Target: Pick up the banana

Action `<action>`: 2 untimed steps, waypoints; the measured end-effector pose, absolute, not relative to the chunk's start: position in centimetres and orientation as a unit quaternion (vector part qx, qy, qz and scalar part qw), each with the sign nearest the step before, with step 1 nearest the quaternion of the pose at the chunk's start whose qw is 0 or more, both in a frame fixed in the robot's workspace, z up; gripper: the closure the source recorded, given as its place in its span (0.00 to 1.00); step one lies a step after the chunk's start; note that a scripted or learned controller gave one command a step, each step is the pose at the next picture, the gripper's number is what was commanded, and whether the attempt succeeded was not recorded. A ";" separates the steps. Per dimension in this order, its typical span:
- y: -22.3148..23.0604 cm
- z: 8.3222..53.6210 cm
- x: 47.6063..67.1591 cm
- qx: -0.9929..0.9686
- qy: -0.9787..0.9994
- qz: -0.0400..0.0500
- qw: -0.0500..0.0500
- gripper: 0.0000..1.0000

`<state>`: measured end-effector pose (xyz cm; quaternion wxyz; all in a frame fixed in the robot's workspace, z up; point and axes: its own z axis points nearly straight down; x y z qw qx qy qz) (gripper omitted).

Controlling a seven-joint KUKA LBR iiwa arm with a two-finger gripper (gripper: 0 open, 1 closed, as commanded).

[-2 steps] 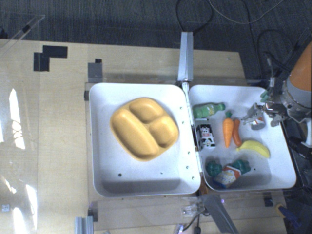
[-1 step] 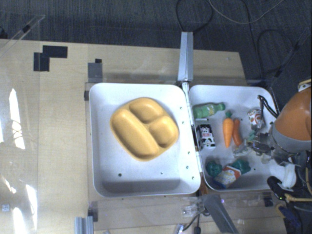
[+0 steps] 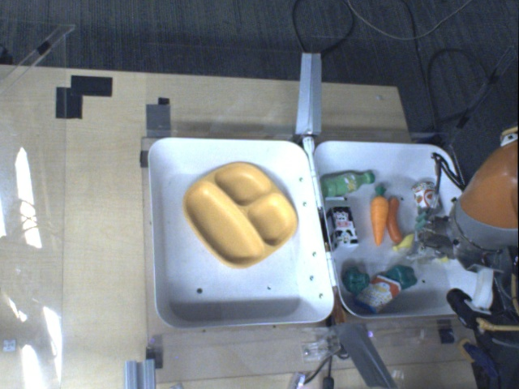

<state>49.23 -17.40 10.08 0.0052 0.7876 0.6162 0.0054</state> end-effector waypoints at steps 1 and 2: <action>-16.5 17.4 51.5 0.799 0.601 0.002 0.002 1.00; -16.5 17.4 51.5 0.799 0.601 0.001 0.002 0.00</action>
